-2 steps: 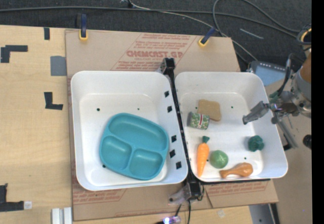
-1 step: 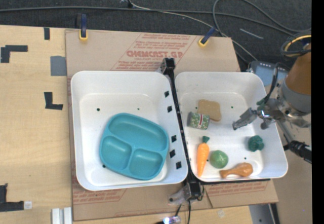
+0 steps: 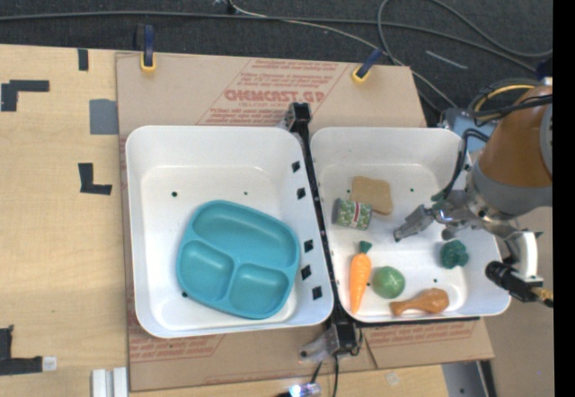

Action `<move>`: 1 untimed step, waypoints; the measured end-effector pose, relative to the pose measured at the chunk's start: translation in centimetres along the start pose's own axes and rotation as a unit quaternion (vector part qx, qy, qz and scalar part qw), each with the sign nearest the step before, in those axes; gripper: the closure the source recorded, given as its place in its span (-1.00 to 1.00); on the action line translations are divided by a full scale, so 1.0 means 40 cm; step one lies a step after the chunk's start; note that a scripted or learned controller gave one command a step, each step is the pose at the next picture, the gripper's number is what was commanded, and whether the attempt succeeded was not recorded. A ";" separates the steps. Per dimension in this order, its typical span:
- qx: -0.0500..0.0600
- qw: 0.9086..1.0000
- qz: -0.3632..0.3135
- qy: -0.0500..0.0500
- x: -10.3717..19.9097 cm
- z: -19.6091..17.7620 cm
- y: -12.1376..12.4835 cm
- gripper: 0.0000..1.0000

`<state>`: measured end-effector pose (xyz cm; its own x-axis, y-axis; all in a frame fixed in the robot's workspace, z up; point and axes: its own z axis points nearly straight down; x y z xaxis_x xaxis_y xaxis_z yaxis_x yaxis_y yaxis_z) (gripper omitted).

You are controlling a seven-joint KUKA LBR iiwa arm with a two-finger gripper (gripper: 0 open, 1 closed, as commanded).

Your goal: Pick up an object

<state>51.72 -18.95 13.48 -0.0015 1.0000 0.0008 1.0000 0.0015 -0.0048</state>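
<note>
Can [image 3: 352,213] and bread [image 3: 372,195] lie just left of the claw [image 3: 411,226], jaw state unreadable, approach underway, a descent comes next.

Both bins [image 3: 144,153] are white. The divided tray [image 3: 237,259] is teal, the carrot [image 3: 358,278] orange with a green top, the broccoli [image 3: 454,253] dark green, the bread slice [image 3: 371,195] tan.

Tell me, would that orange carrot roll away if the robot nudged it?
Probably somewhat. The carrot looks round and tapered, so it would likely roll in a curve. It lies near the right bin's wall and the green ball, which should stop it. It looks like smooth plastic, so maybe slippery.
</note>
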 end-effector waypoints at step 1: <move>-0.002 1.000 0.000 -0.002 0.001 0.131 0.001 -1.00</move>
<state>51.73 -18.92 8.25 -0.0009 1.0000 -0.0023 1.0000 0.0009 -0.0003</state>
